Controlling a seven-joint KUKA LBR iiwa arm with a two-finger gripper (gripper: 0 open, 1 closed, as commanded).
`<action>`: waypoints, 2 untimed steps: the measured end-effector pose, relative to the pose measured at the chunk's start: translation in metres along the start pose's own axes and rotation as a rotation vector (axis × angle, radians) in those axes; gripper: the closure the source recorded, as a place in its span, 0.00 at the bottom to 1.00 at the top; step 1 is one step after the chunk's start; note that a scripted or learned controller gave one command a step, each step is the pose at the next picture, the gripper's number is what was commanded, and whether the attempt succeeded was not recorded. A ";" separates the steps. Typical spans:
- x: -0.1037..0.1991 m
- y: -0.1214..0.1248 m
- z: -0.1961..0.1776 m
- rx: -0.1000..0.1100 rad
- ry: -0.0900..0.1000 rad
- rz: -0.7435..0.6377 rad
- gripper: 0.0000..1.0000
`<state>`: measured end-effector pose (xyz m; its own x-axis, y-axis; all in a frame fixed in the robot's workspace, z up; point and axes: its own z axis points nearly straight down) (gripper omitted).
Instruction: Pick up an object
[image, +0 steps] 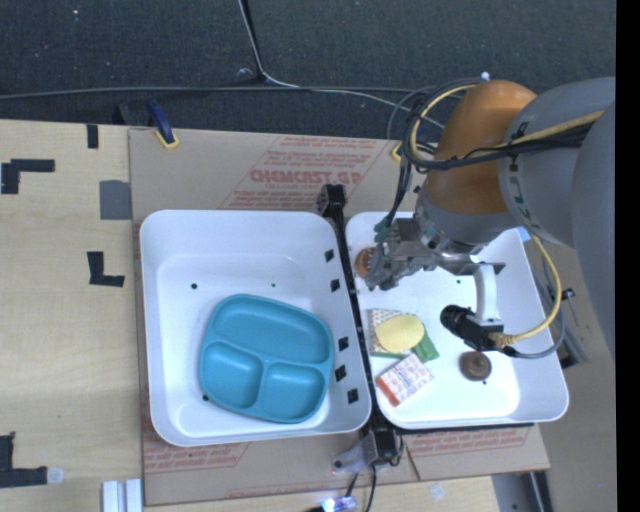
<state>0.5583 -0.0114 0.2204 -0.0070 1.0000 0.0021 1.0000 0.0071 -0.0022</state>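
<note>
My gripper (385, 272) reaches down into the right bin (530, 400) near its upper left corner, by the divider. A small round brownish object (366, 262) lies right beside the fingertips. Below it in the same bin sit a yellow rounded item (399, 331) on a green piece (428, 349), a red and white packet (404, 379) and a small brown disc (476, 366). The arm's orange band (480, 120) hangs above the bin's far side.
The left bin (160, 250) holds a blue divided tray (265, 357). A black camera-like part (465, 325) with a yellow cable juts from the wrist over the right bin. Black clips line the divider between the bins.
</note>
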 end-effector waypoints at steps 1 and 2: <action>0.040 -0.022 0.002 0.001 -0.002 0.003 1.00; 0.090 -0.037 0.011 0.001 -0.001 0.001 1.00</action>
